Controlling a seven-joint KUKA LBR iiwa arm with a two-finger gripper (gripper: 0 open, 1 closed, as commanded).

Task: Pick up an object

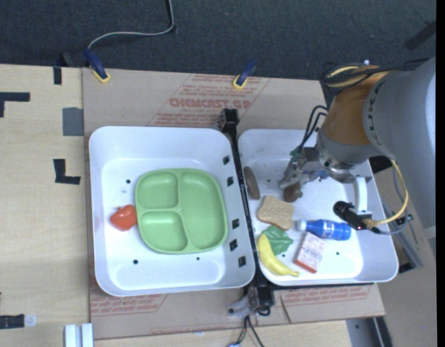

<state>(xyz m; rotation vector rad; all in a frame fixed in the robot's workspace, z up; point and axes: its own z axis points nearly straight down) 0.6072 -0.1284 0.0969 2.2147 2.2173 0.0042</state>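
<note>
My gripper (295, 181) hangs low over the back middle of the right bin (381, 262). A small dark brown lump (291, 191) sits right under its tip; whether it is held is unclear. Just in front of it lies a slice of toast (275, 212). A brown oval piece (252, 186) rests by the bin's left wall. Along the front lie a blue bottle with a white cap (328, 229), a red and white packet (310, 252), a yellow banana (274, 259) and a green leafy piece (281, 240).
The left bin (113, 266) holds a green divided plate (182, 210) with a red round fruit (123, 217) beside its left edge. A black divider clamp (230, 121) runs between the bins. The arm's grey and orange body (367, 114) covers the right bin's back right corner.
</note>
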